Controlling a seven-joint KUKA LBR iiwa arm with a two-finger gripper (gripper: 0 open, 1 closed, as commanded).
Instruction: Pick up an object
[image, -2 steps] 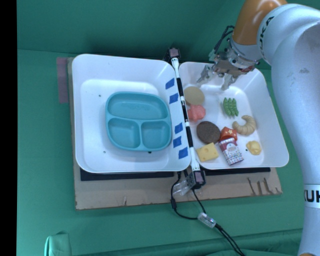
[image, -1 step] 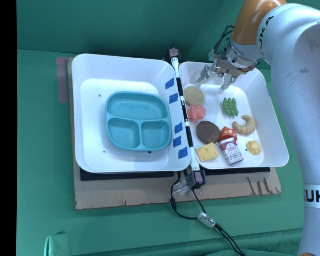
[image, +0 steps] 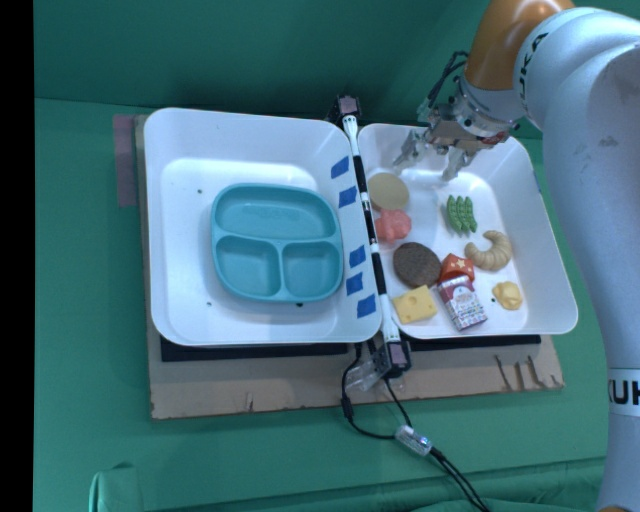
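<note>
Gripper (image: 430, 158): two metal fingers spread wide, nothing between them, hovering over the upper part of the right shallow white bin (image: 530, 190), at upper right of the frame; grey arm (image: 590, 100) with orange band bears black "KUKA" lettering, partly readable.

Right bin contents, none touching the gripper: flat tan round disc (image: 388, 190), upper left; pink lumpy piece (image: 393, 225) just below it; dark brown oval patty (image: 416, 264), long axis slanting toward lower right; yellow cheese wedge (image: 415, 305); red-and-white carton (image: 461, 297), long axis near vertical, print unreadable; green pea pods (image: 460, 214), long axis running upper left to lower right; tan croissant (image: 489, 250); small yellow piece (image: 508, 295).

Left white bin (image: 180, 140): teal three-compartment tray (image: 274, 243), centre left.
</note>
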